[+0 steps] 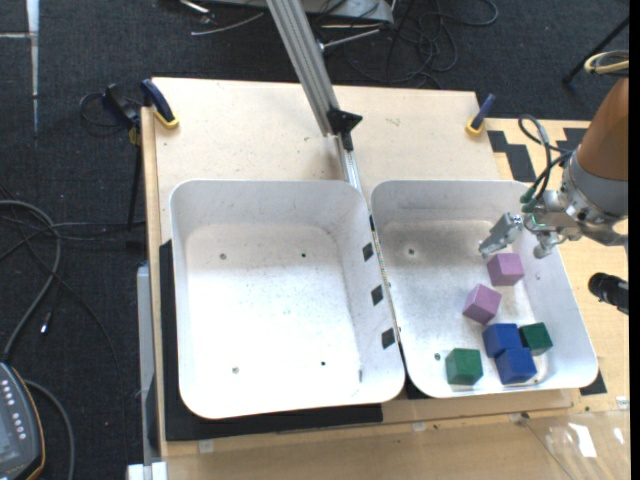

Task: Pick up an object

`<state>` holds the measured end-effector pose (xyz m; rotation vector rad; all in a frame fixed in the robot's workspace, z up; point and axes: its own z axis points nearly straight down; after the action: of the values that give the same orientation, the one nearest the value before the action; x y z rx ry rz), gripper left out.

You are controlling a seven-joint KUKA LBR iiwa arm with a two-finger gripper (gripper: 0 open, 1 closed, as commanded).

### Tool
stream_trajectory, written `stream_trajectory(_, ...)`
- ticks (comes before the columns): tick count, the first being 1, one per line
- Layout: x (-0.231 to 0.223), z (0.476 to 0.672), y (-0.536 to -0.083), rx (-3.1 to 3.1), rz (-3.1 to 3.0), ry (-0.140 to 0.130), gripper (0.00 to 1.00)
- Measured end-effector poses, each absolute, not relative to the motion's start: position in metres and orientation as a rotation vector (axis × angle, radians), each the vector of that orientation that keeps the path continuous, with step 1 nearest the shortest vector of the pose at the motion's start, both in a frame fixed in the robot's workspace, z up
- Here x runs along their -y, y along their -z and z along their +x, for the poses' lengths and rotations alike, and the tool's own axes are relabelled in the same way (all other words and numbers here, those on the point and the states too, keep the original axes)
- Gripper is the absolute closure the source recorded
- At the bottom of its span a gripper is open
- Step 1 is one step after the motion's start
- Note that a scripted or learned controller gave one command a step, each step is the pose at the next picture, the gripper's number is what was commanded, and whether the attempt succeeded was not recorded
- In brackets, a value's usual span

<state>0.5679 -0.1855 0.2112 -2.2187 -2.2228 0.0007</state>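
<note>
The right bin (430, 218) holds several small blocks. A purple block (505, 268) lies near its right wall, and a second purple block (482, 303) sits just below and to the left of it. Lower down are two blue blocks (508, 352), a dark green block (536, 337) and a green block (464, 366). My gripper (520, 242) hangs at the bin's right side, just above the upper purple block in the view. Its fingers are spread open with nothing between them.
The left bin (200, 218) stands beside the right one, sharing a raised middle wall (375, 268). A slanted metal rail (305, 53) runs down to the bins' back edge. Yellow clamps (160, 108) sit at the bench's back corners.
</note>
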Motion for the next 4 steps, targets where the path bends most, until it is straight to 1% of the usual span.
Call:
stream_trajectory(1, 0.179, 0.527, -0.099, 2.214, -2.217, -0.007, 0.00)
stream_trajectory(2, 0.180, 0.530, -0.114, 2.223, -2.224, 0.002, 1.00)
stream_trajectory(3, 0.108, 0.559, -0.112, 2.231, -2.210, 0.005, 1.00)
stream_trajectory(4, 0.112, 0.558, -0.122, 2.225, -2.219, 0.001, 1.00)
